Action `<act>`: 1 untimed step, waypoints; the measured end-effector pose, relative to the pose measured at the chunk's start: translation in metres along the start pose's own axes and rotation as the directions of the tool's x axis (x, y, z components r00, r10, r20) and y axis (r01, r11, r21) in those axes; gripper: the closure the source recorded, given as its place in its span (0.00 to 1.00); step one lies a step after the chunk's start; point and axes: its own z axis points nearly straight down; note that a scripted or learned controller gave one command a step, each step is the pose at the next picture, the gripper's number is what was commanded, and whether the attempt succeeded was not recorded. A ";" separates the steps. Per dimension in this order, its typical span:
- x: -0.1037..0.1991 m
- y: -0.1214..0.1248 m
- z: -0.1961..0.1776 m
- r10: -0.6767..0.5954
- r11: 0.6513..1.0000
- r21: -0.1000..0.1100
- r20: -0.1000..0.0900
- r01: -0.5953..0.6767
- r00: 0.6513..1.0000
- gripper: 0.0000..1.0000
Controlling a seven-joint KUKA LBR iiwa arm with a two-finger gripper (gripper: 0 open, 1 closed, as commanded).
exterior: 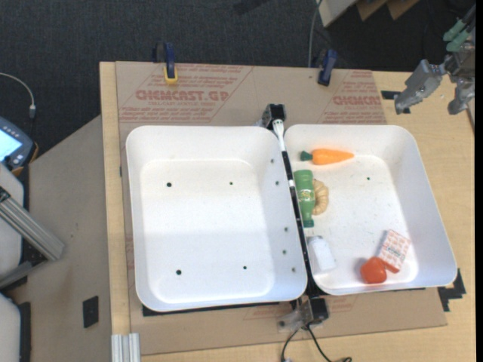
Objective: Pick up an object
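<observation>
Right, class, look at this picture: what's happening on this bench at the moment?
A robot gripper sits at the upper right, off beyond the bins and above the bench, holding nothing that shows. Nothing has been picked up yet. The right bin holds a carrot, a green bottle along its left wall with a tan item beside it, a white piece, a red ball and a small patterned packet. The left bin lies beside it.
</observation>
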 end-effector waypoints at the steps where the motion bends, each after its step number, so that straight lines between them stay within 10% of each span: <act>1: 0.085 -0.047 -0.053 -0.002 1.000 0.008 -0.003 0.002 1.000 0.00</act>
